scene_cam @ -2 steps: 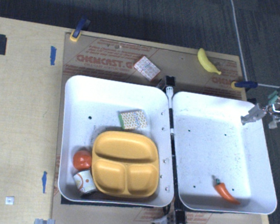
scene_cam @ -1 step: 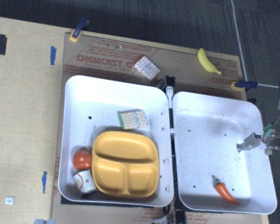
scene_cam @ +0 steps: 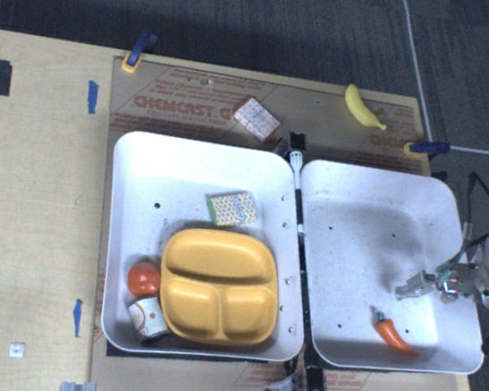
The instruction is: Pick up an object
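1. Where the arm reaches in from the right, its gripper [scene_cam: 414, 286] hangs over the right bin [scene_cam: 353, 192], fingers spread and nothing between them.
2. Orange carrot-like toy [scene_cam: 394, 336]: lying on the right bin's floor, near its front edge, just below the gripper and apart from it.
3. Left bin [scene_cam: 140, 166]: yellow divided tray [scene_cam: 218, 286], with a red ball [scene_cam: 143, 278] and a small white-and-orange figure [scene_cam: 148, 316] beside its left edge; a patterned packet [scene_cam: 232, 207] lies behind it.
4. Cardboard behind the bins: banana [scene_cam: 363, 107] and a small patterned box [scene_cam: 256, 119].
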Controlling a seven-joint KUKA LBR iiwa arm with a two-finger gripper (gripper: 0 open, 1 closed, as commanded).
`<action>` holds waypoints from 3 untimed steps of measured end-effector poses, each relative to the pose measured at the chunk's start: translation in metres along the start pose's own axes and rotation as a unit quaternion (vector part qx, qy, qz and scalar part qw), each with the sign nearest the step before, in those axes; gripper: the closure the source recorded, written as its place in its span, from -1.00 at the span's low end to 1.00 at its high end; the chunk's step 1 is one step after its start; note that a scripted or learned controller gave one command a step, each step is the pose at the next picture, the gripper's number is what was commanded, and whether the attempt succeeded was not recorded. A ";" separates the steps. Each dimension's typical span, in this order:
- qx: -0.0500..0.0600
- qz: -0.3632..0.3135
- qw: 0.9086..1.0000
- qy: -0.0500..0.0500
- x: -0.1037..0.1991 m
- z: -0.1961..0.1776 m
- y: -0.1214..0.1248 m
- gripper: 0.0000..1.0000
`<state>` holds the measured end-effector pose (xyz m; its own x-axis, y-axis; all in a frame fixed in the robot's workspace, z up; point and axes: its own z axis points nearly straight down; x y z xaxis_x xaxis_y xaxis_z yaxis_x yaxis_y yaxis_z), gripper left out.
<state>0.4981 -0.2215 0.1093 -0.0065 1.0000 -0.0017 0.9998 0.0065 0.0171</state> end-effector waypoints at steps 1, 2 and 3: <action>0.008 0.004 1.000 0.000 0.031 0.013 -0.011 -1.00; 0.006 0.004 1.000 -0.001 0.031 0.003 -0.010 1.00; 0.005 0.002 1.000 0.000 0.102 0.023 0.061 1.00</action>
<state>0.5586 -0.1187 0.0870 -0.0021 1.0000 -0.0011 1.0000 0.0021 0.0071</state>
